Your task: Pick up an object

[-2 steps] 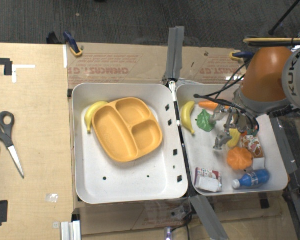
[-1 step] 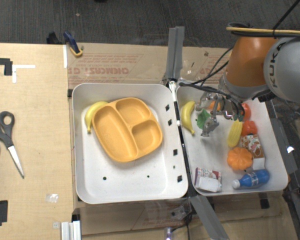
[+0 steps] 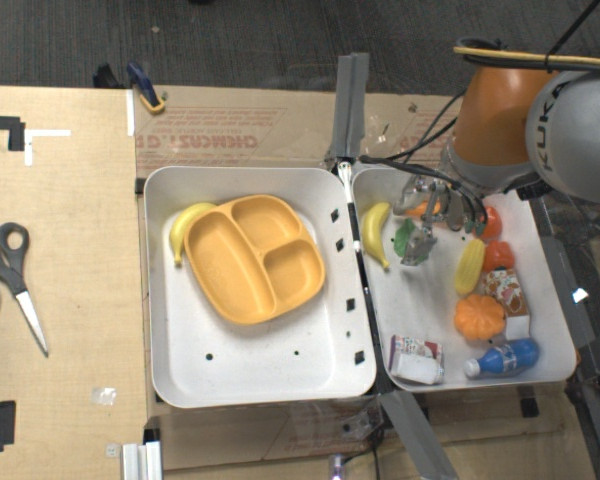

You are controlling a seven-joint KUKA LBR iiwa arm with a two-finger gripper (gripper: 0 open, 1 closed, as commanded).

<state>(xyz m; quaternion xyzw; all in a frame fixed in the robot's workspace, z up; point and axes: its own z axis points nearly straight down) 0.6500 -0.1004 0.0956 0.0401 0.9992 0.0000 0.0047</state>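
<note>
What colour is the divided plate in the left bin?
The plate is yellow-orange, seen clearly in the camera view.

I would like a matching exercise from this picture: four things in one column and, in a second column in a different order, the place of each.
Things:
1. divided yellow plate
2. blue bottle
3. scissors
4. orange pumpkin toy

Places:
A. on the bench, left of both bins
B. in the left bin, partly over a banana
C. in the right bin, near its front right corner
D. in the right bin, just behind the bottle, below the corn cob

Pairs: 1-B, 2-C, 3-A, 4-D
</note>
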